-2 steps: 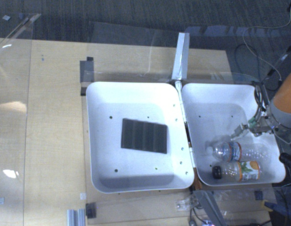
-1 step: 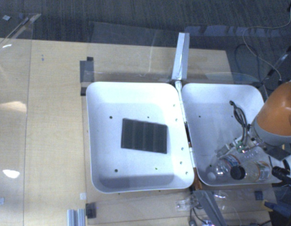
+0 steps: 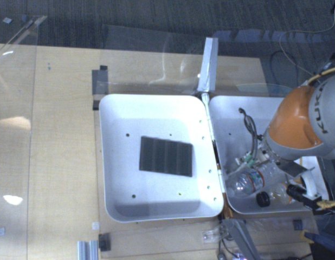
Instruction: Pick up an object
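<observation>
A dark ridged rectangular pad (image 3: 166, 156) lies flat in the middle of the left bin (image 3: 116, 123). In the right bin (image 3: 227, 118), a clear plastic bottle (image 3: 245, 182) lies on its side near the front. A small round black thing (image 3: 262, 199) sits just to its right. My gripper (image 3: 253, 164) reaches down into the right bin directly above the bottle, very close to it or touching it. Cables and the wrist hide the tips. The orange band of the arm (image 3: 295, 121) covers the right part of this bin.
A metal divider post (image 3: 208, 64) stands behind the seam between the two bins. A black cable (image 3: 247, 122) loops over the back of the right bin. Wooden bench surface (image 3: 48, 145) stretches to the left.
</observation>
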You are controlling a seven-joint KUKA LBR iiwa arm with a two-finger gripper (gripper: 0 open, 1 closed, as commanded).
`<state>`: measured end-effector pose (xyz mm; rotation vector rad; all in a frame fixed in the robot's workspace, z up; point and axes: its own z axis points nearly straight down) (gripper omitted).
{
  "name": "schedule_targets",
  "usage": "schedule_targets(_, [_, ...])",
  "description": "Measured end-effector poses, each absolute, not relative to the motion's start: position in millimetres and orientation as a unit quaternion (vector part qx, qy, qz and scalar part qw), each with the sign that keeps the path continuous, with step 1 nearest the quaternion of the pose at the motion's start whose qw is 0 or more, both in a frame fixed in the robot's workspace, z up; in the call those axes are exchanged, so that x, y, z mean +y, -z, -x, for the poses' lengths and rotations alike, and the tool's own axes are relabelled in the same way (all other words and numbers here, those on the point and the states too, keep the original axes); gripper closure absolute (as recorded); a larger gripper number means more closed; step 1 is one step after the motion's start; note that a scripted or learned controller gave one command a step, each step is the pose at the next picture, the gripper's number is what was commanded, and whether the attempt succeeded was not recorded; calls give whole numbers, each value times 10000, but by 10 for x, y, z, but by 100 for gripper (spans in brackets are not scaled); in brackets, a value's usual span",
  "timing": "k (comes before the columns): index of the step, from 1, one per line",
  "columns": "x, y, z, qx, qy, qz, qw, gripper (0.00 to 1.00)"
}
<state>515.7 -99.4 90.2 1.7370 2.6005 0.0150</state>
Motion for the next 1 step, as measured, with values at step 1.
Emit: schedule_targets(1, [-918, -893, -5538, 7827, -37, -6224, 51, 0])
